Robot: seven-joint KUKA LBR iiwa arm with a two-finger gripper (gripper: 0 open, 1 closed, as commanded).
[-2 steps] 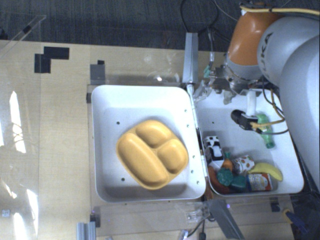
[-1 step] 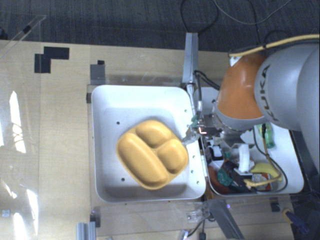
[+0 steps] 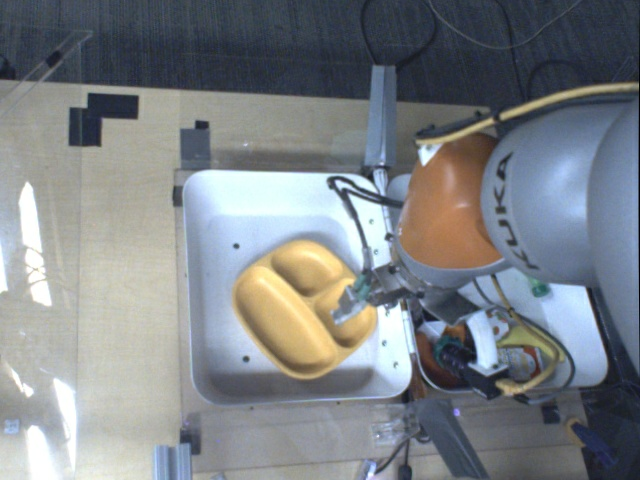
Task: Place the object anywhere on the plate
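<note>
- Yellow object: soft-looking, two rounded lobes joined, glossy. Lying in left bin, toward its right-hand half, well inside the walls.
- Tool: down at the object's right edge, touching or just beside the near lobe. Tip small and partly blurred, so cannot tell how far open, nor whether anything is gripped. No clear sign of the object lifted off the bin floor.
- Arm: grey, w/ orange band above the wrist, reaching in from the right and covering most of right bin.
- Plate: prob. the dark reddish round rim peeking out under the wrist, just past the wall between the bins. Mostly hidden, so not certain.
- Step in hand, as a judgement: grasp of the object, approx. at its right lobe; task at an early stage.
- To do it well:
  - Close across a narrow part of one lobe, not the full width; rounded, glossy surface likely to slip.
  - Lift straight up first, high enough to clear the shared bin wall, before moving right.
  - Keep black cable near the wall clear of the path.
  - Lower over the plate's middle and release low, since a rounded shape may roll off.
- Pale wooden worktop around the bins.
</note>
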